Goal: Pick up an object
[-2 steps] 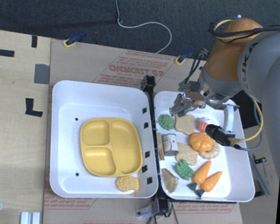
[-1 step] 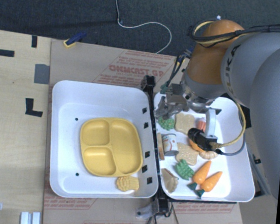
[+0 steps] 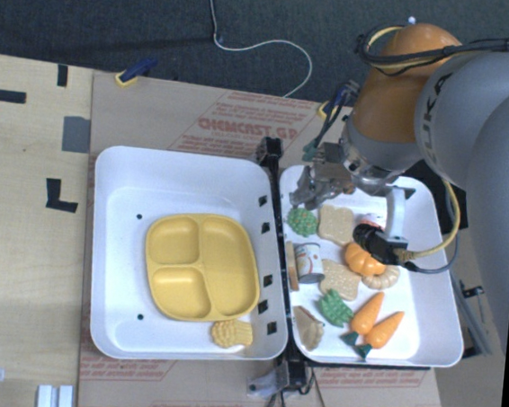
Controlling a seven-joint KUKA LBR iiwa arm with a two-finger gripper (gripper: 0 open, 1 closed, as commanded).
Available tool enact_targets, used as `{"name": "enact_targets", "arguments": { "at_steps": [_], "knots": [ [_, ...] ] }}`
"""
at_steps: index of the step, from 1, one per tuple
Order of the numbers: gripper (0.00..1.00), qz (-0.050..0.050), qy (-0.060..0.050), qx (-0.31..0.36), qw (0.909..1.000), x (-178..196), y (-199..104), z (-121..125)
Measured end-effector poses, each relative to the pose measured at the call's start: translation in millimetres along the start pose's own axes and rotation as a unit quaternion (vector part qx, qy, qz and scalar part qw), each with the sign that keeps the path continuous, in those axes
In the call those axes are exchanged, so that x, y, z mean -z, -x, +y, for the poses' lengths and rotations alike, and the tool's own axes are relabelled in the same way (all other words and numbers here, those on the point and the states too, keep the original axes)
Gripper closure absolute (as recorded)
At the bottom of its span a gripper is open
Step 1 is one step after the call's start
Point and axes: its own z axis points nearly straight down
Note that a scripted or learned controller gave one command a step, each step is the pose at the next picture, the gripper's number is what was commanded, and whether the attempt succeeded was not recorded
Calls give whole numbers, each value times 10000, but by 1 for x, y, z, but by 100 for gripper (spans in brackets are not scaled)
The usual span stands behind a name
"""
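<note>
A: Starting with the camera view: where is the arm [image 3: 464,103] sitting?

B: It is reaching in from the right, its orange band bending over the far end of the right bin [image 3: 429,347]. The wrist is pointing steeply down, and the tool [image 3: 315,191] is hanging at that bin's far-left corner, just above the green broccoli piece [image 3: 303,220].

A: Is it gripping anything?

B: Nothing is showing between its tips. Whether they are standing wide or narrow, I cannot tell; the grey metal is blurring together there.

A: So where is the thing to pick?

B: Any of the toy foods could be serving. They are lying crowded in the right bin: the broccoli, a tan bread slice [image 3: 335,223] beside it, a small can [image 3: 306,260], an orange pumpkin [image 3: 364,259], two carrots [image 3: 376,321] toward the near end. I judge the broccoli the likeliest target, being nearest the tool.

A: And the left bin [image 3: 116,184]?

B: It is holding a yellow divided plate [image 3: 201,267], lying flat in the middle, with a corn piece [image 3: 232,333] at its near edge. That side is sitting well apart from the tool.

A: Any risk?

B: The bread is touching the broccoli, so a descent may be nudging both.
</note>
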Motion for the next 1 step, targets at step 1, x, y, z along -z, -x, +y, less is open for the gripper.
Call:
{"name": "enact_targets", "arguments": {
  "at_steps": [1],
  "knots": [
    [100, -5, -14, -6, 10000, -4, 8, -9]
  ]
}}
